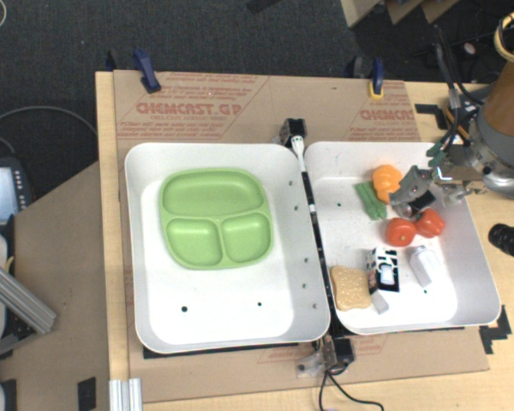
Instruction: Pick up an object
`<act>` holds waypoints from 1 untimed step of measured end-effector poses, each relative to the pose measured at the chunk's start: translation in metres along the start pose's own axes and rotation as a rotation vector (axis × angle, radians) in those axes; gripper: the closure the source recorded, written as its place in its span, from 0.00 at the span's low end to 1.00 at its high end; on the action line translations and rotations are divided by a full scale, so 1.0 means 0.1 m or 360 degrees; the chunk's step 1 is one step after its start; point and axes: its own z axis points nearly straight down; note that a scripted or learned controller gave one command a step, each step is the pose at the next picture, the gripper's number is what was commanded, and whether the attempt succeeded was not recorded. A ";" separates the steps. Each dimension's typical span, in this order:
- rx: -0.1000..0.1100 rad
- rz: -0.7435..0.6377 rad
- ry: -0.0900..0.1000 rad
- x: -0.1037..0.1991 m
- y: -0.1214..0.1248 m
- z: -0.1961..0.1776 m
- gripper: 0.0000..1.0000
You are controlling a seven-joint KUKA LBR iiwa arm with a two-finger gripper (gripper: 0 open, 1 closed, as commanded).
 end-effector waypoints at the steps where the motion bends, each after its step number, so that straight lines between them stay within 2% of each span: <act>1: 0.0014 0.0010 0.0003 -0.53 -0.43 0.55 0.00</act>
